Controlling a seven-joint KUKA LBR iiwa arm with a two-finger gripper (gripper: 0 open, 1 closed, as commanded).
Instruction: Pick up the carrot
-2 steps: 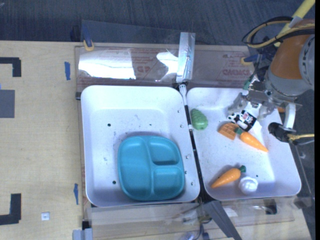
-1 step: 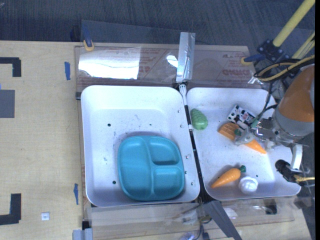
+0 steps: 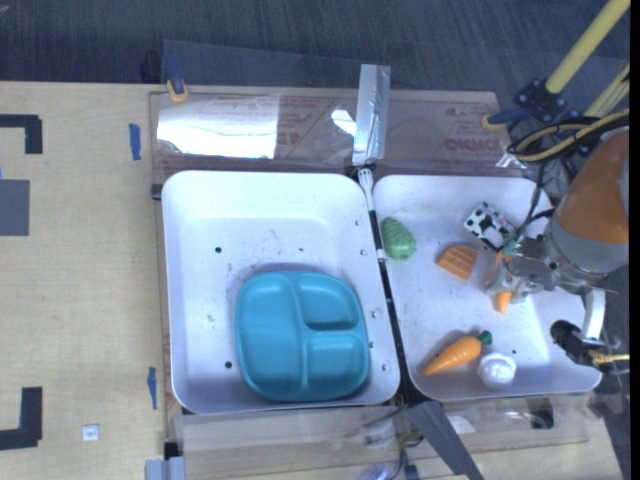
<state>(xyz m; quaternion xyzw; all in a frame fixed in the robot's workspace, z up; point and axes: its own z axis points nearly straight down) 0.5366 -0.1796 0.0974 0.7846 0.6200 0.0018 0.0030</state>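
A teal sectioned plastic plate [image 3: 301, 336] lies in the left white bin [image 3: 190, 268]. In the right white bin [image 3: 440, 203], the orange toy carrot with green top [image 3: 455, 353] rests near the front edge, untouched. The two-finger gripper [image 3: 512, 280] hangs farther right above it; its grip state I cannot tell.

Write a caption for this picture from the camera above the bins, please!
Carrot lies near the right bin's front edge while the gripper hangs farther back; a blue tray sits in the left bin.
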